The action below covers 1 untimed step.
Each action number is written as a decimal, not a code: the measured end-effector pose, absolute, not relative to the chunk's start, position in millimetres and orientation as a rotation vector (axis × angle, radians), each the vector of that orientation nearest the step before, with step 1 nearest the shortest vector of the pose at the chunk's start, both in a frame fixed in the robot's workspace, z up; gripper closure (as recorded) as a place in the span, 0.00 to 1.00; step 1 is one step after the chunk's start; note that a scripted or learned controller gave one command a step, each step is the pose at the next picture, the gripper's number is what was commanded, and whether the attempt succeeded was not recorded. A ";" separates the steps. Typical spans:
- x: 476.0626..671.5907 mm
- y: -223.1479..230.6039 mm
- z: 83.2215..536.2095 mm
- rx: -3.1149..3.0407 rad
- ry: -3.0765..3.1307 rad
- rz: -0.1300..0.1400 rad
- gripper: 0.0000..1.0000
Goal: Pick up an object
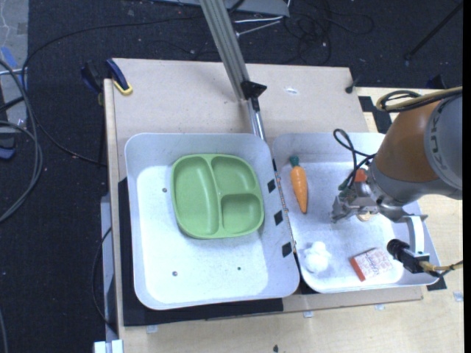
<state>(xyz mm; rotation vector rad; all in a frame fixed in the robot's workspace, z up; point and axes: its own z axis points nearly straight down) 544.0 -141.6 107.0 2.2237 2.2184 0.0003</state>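
Bins (147,197): two; one tray (218,195), carrot (299,186), white ball (317,257), red packet (374,263); fingers' state unreadable.

A pale wooden bench (184,94) stands on dark speckled floor (51,197), black cables (44,43) trailing across it at left.

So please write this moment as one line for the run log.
task: pick up object | end effector: over right bin, nothing seen held | right bin: carrot, white ball, red packet | left bin: green tray
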 end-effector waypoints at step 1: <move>543.2 -145.3 169.8 2.217 2.219 0.004 1.00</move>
